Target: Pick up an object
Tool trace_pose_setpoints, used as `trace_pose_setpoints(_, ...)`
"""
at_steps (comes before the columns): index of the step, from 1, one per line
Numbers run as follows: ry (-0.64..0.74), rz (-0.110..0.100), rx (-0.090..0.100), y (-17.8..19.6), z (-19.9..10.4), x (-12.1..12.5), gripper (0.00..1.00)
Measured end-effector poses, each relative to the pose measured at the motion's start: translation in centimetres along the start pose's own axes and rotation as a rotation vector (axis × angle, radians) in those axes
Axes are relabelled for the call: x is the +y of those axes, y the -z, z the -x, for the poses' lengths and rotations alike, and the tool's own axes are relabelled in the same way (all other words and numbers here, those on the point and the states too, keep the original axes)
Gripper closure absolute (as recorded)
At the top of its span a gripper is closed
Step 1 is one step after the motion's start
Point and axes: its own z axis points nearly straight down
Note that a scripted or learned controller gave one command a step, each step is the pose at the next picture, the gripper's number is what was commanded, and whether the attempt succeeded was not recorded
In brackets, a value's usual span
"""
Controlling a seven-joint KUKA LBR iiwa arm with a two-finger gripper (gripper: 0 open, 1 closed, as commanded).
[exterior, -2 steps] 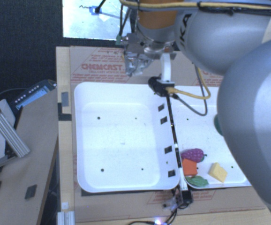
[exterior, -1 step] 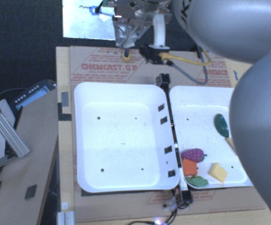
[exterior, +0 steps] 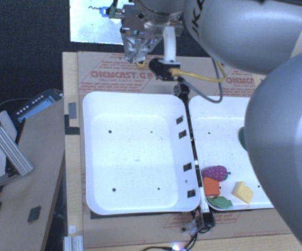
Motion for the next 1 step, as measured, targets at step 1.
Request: trace_pose_setpoints(1, 0.0, -0.001, 0.0, -2.34, -0.53, 0.01, 1.0)
